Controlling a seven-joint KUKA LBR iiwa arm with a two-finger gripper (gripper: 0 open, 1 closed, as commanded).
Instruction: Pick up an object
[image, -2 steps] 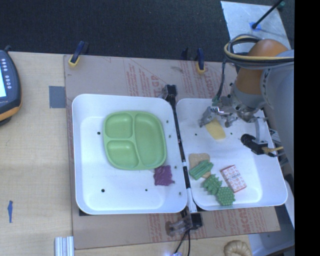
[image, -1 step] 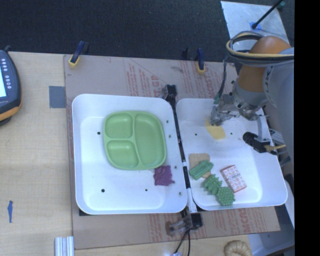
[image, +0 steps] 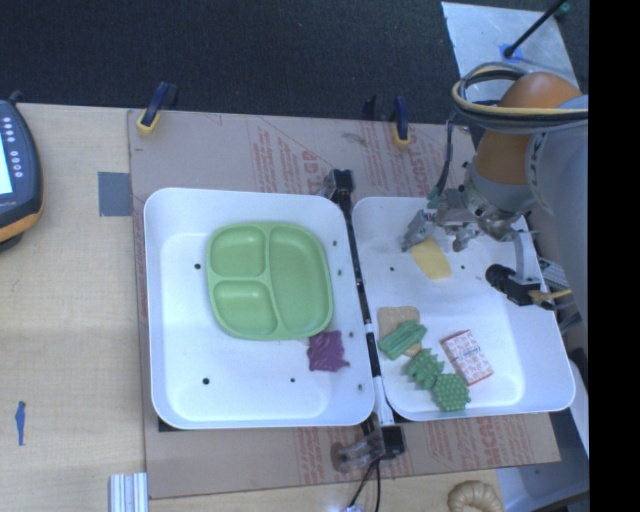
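Observation:
A pale yellow block (image: 434, 262) lies in the upper part of the right bin (image: 540, 390). My gripper (image: 438, 238) hovers over the block's far edge, open, with one finger on each side and nothing held between them. Lower in the same bin are a tan cracker (image: 398, 317), a green bean-like piece (image: 402, 339), two knobbly green pieces (image: 423, 368) (image: 451, 393) and a red-and-white packet (image: 466, 357).
The left bin (image: 170, 390) holds a green divided plate (image: 270, 280) and a small purple piece (image: 327, 351) near the wall between the bins. A handheld pendant (image: 15, 165) rests at the bench's left edge. Clamps (image: 400, 120) stand along the back.

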